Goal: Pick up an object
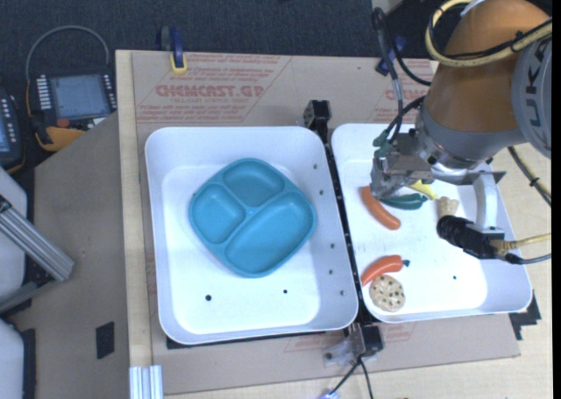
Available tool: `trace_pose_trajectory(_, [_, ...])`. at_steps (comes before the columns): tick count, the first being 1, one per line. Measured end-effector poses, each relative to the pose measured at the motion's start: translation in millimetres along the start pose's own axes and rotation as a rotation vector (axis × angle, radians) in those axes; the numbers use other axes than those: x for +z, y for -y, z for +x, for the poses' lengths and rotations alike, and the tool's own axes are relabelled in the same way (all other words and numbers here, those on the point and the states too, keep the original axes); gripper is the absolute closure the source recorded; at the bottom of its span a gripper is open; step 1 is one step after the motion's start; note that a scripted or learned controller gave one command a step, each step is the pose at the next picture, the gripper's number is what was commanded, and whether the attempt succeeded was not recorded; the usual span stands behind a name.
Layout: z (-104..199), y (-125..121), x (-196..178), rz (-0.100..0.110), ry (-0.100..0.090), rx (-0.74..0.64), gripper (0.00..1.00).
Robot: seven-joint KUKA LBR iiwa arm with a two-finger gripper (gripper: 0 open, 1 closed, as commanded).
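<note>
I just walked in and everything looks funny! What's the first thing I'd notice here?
Probably the big blue divided plate lying alone in the left bin. Next, the grey and orange robot arm leaning over the right bin, its gripper down among toy food like an orange hot dog and a cookie.

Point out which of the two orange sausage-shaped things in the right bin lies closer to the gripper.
The upper orange sausage, lying slanted just below-left of the gripper. The other orange piece sits nearer the bin's front edge, touching the round cookie.
</note>
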State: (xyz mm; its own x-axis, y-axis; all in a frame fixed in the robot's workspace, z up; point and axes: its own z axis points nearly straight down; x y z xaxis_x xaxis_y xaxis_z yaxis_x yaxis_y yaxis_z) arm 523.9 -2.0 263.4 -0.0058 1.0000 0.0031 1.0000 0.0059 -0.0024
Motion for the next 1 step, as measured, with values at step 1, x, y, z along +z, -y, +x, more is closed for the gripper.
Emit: trace_pose_trajectory(1, [45.9,-1.7,19.5,0.002,0.001,0.001,1.0])
